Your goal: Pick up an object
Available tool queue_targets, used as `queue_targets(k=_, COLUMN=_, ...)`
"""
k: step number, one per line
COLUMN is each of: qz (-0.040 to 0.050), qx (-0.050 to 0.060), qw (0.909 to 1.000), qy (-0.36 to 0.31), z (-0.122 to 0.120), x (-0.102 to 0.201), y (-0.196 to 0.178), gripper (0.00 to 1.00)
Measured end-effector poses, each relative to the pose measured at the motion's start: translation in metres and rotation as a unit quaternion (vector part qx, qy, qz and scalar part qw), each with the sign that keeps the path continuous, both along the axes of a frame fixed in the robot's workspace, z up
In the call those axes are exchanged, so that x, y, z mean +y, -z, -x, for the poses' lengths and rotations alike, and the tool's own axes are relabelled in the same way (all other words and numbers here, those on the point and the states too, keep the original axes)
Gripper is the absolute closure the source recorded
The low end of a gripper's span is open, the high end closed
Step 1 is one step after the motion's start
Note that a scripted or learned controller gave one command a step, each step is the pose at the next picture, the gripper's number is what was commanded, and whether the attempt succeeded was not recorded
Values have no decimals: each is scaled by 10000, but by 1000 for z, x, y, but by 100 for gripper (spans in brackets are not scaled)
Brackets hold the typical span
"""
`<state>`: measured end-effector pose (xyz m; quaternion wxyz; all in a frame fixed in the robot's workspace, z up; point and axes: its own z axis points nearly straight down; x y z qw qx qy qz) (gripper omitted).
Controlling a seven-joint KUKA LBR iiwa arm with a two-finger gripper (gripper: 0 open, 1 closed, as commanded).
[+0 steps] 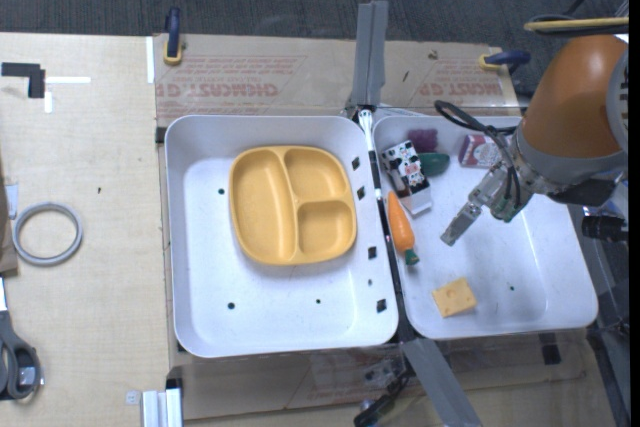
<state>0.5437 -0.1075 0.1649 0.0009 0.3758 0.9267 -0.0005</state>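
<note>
- Pale wooden bench (80,315) under me, dark carpet beyond, two shallow white bins side by side; a grey ring of tape (45,233) lies far off to my pincer's left in this view.
- My pincer (452,233) hangs over the right-hand white bin (560,300), slanted down and toward the divider. From this angle I cannot tell how it stands.
- Nothing between my tips that I can see.
- Nearest candidates: the orange plastic carrot with a green stalk (401,227) just beyond my tip by the divider, and the yellow cheese-like block (454,298) below me.
- The black-and-white printed carton (405,167) sits up past the carrot.
- Risk, I reckon: the carrot lies tight against the bin wall, so one tip may strike the rim or nudge it away.
- The yellow three-part plastic plate (293,205) sits in the other bin, well clear.
</note>
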Motion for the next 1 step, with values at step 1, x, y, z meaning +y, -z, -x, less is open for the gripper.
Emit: queue_targets(k=1, qz=1, qx=-3, qw=9933, qy=1151, z=-75, x=-8, y=73, gripper=0)
